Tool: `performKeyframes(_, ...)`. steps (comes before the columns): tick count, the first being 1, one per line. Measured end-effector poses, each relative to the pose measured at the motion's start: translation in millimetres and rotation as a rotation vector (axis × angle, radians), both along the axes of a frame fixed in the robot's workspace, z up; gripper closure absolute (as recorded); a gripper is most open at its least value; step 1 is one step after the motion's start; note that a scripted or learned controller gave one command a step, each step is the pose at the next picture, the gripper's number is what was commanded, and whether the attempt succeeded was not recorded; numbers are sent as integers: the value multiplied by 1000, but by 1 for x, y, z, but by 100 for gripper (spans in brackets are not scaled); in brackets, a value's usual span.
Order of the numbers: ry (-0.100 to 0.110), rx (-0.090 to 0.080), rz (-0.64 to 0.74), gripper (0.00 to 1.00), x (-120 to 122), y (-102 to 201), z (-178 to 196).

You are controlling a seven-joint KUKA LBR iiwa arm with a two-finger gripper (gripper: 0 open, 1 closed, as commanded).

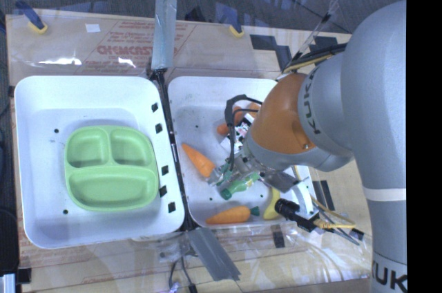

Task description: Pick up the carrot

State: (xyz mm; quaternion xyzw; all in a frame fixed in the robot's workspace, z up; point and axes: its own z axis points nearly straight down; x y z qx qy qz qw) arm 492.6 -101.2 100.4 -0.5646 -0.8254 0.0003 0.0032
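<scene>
Hanging low inside the right bin [181, 146], the gripper [233, 177] sits under the orange band [276, 122] of the grey arm [359, 112], and its tip, with some green on it, is too cluttered and small to tell whether it is parted or closed, or whether anything sits in it. Just beside that tip, toward the divider between the bins, lies a carrot [198, 159], slanted, apart from the gripper by a narrow gap. A second carrot [228, 216] lies along the right bin's near wall, below the gripper, with a yellow piece [271, 204] next to it. Another orange bit [222, 128] peeks out above the gripper, partly hidden by black cable [233, 105]. Across the divider from the right bin, the left bin [34, 167] holds a green divided plate [110, 167], lying flat, well apart from the gripper.
</scene>
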Motion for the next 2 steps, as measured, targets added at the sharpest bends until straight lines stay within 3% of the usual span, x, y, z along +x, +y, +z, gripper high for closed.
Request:
performKeyframes(1,0,-1,-256,100,-9,0,-9)
performKeyframes(2,-4,-3,-516,100,6,66,92)
